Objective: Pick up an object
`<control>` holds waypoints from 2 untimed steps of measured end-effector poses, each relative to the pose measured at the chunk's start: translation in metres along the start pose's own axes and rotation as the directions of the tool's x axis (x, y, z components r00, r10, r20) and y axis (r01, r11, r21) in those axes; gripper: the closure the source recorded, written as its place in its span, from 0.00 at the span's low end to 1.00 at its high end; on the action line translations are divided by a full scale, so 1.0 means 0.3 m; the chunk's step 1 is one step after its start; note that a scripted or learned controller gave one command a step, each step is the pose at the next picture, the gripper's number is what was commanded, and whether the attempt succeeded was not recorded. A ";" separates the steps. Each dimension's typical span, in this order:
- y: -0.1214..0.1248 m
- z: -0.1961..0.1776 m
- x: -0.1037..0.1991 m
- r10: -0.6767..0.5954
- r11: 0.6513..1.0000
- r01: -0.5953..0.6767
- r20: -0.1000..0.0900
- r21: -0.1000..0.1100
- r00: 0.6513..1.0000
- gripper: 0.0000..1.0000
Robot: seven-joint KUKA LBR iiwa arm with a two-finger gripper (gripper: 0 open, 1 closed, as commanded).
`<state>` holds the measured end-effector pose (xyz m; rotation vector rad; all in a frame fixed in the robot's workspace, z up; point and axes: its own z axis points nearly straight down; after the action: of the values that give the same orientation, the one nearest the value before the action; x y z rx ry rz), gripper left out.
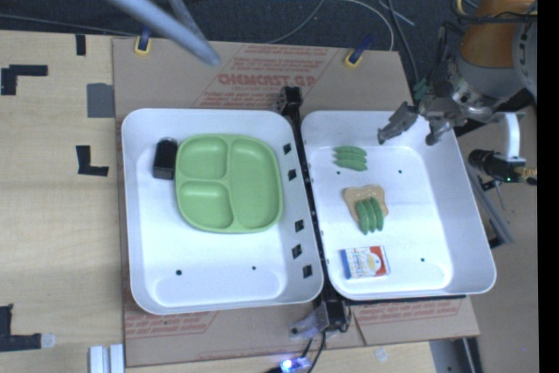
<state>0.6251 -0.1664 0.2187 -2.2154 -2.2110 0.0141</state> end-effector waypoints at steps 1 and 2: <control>0.009 -0.028 0.001 -0.003 1.000 0.003 0.002 -0.013 1.000 0.00; 0.036 0.172 -0.008 -0.003 1.000 0.003 0.003 -0.008 1.000 0.00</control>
<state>0.6350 -0.1686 0.1671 -2.2174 -2.2203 0.0079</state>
